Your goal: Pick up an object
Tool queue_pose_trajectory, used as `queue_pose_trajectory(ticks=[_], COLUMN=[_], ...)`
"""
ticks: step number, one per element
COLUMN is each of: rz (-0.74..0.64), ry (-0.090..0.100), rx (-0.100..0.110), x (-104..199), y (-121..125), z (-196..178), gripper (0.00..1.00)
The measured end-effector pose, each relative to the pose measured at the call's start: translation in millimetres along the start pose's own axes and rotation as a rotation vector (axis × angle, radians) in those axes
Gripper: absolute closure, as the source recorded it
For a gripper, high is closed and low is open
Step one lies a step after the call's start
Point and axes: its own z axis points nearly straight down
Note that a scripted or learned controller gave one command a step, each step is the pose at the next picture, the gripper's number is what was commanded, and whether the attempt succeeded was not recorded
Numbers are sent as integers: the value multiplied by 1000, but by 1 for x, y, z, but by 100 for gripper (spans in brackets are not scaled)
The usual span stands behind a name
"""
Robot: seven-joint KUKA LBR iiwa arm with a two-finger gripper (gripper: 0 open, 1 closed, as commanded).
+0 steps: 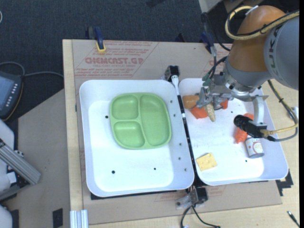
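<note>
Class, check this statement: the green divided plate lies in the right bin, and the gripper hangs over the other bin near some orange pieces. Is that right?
Not quite. The camera view shows the green divided plate in the left bin, not the right. The gripper hangs over the right bin, near the orange pieces.

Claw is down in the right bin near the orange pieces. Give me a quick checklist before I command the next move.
1. Claw over a target: ok; it is low in the right bin, at the orange piece and the tan piece.
2. Object between the fingers: cannot tell; the wrist hides them.
3. Finger opening: cannot tell.
4. Neighbours apart from the target: not ok; the orange and tan pieces lie close together.
5. Other objects out of the way: ok; the yellow block and the small can lie apart from the claw.
6. Left bin: ok; the green divided plate lies flat in it.
</note>
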Motion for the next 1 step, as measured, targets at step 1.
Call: queue_pose_trajectory(ticks=[1], rz=[-2], ry=[1], rx=[-4], x=[59], y=[4], z=[-15], gripper=[100])
